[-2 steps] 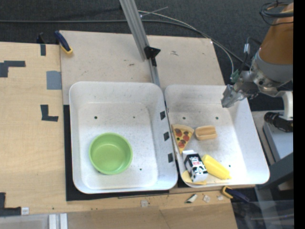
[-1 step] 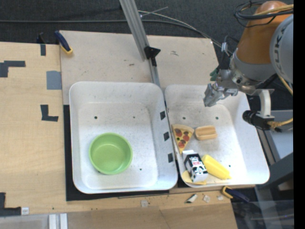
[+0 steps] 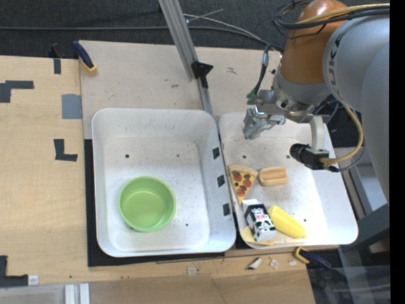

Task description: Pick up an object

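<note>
Gripper (image 3: 255,128): hanging over the far part of the right bin (image 3: 335,214), nothing between its fingers; how far they are parted I cannot tell.
Bread roll (image 3: 273,176): at about 5 o'clock from the gripper, just beside the pizza slice (image 3: 242,180).
Carton (image 3: 259,220): black and white, near edge of the same bin, next to the banana (image 3: 288,223).
Green bowl (image 3: 147,202): well away at 8 o'clock, in the left bin (image 3: 107,170).
</note>
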Tool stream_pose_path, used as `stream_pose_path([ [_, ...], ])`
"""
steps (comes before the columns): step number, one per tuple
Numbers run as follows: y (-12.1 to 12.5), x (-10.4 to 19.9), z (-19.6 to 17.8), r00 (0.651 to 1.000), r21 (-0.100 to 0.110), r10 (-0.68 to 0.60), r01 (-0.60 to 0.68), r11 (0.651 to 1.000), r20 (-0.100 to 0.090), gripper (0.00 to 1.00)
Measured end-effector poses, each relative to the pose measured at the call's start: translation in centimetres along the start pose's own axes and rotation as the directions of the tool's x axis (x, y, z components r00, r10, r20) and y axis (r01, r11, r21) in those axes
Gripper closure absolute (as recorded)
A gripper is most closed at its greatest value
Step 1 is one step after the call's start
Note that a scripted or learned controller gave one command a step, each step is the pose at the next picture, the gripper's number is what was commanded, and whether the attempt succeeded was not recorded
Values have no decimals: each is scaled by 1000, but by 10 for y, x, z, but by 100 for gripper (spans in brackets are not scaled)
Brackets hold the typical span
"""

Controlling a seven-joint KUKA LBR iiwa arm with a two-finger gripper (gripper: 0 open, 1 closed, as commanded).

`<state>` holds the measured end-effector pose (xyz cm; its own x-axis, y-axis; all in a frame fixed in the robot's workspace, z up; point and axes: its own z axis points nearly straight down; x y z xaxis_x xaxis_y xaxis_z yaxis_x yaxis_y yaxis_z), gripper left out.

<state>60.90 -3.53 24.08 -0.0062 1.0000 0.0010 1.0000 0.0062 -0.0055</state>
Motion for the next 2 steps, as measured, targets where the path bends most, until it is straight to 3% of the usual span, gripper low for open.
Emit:
stream_pose_path([
  [2, 20, 94, 2, 1000, -3, 1, -1, 1000, 1, 100],
])
